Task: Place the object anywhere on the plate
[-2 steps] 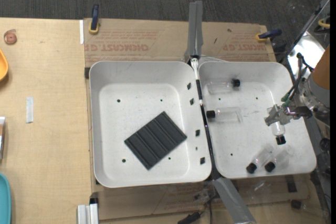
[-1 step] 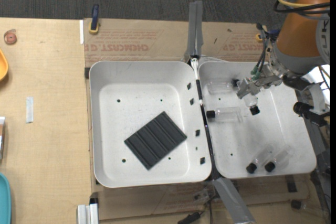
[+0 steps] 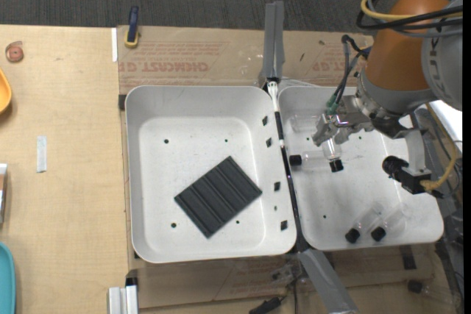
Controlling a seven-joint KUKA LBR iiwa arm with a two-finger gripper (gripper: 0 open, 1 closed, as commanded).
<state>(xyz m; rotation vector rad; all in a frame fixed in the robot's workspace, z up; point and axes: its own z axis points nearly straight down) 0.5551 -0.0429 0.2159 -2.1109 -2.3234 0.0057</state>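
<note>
A dark ribbed rectangular plate (image 3: 218, 196) lies at an angle on the floor of the left bin (image 3: 147, 158). My gripper (image 3: 329, 134) hangs over the upper middle of the right bin (image 3: 412, 232). A small clear bottle with a black cap (image 3: 335, 164) is right at the gripper's lower tip, cap pointing down; whether it is gripped cannot be made out. Another clear bottle with a black cap (image 3: 296, 159) lies just left of it, near the bin's left wall. Two more capped bottles (image 3: 365, 233) lie at the bin's front edge.
The divider between the bins (image 3: 281, 151) runs between gripper and plate. A black fitting (image 3: 401, 171) on the arm sits over the right bin's right side. The wooden bench (image 3: 59, 158) stretches left, with an orange object (image 3: 4, 93) at its edge.
</note>
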